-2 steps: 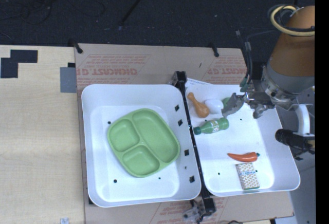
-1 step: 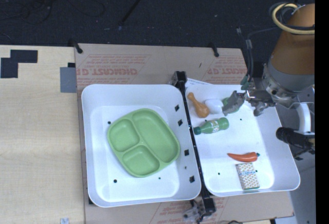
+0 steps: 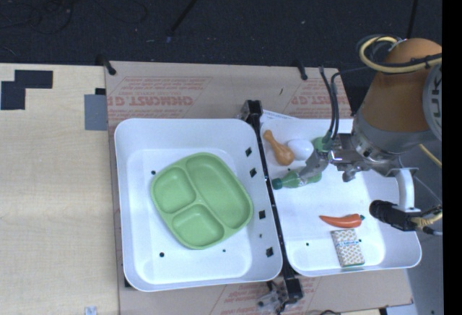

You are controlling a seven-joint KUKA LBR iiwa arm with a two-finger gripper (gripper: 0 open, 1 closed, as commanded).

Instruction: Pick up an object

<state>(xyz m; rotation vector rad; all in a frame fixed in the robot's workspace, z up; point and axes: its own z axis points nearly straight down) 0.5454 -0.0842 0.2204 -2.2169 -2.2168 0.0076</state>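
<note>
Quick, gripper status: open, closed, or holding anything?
Gripper: low in the right bin beside a green object; open, closed or holding cannot be told.

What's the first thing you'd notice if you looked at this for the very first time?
The big green divided plate jumps out, lying alone in the left bin. Next comes the grey arm with its orange band, reaching in from the right over the right bin, its gripper low near a green item. That bin also holds an orange-red chili pepper, a small patterned box, a white egg-like ball and a tan drumstick-shaped toy.
</note>
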